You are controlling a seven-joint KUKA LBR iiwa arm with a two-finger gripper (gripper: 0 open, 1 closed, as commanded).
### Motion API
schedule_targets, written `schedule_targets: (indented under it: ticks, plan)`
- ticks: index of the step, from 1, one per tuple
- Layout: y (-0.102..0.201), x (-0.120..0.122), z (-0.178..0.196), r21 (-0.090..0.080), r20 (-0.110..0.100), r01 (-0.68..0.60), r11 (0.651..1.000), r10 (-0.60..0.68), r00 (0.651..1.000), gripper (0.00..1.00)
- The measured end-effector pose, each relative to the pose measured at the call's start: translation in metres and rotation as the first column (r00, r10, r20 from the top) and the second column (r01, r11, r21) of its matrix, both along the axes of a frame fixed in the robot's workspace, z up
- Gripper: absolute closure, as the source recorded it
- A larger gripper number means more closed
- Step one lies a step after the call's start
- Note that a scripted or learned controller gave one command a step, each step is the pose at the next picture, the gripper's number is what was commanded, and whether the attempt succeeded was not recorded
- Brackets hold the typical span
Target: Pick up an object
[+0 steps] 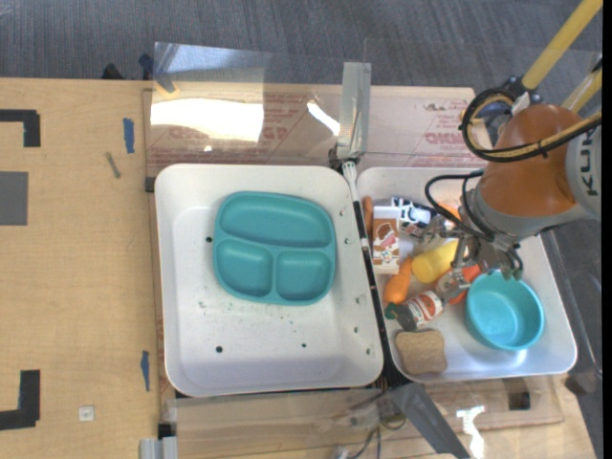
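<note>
The right bin (559, 347) holds a pile of small things: a yellow lemon-like piece (432, 259), an orange carrot-like piece (399, 282), a small red-and-white jar (424, 308), a brown carton (384, 240), a tan cork-like block (422, 351) and a blue bowl (504, 315). My gripper (475, 258) hangs low over the middle of this bin, just right of the yellow piece and above the bowl's far rim. The orange wrist band hides much of it.
The left bin (182, 285) carries a teal divided tray (274, 247). A clear plastic sheet and a metal post (354, 113) stand behind the bins. A wooden bench top lies to the left. Black cables loop around the wrist.
</note>
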State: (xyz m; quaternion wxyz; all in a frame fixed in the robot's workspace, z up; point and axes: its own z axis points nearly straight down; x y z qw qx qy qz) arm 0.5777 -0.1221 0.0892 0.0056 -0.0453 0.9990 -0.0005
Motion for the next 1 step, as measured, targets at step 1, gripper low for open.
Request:
schedule_targets:
  ticks: [1]
  plan:
    - [-0.0099,0.0782,0.0017,0.012,-0.079,-0.003,1.0,0.004,0.997,0.0]
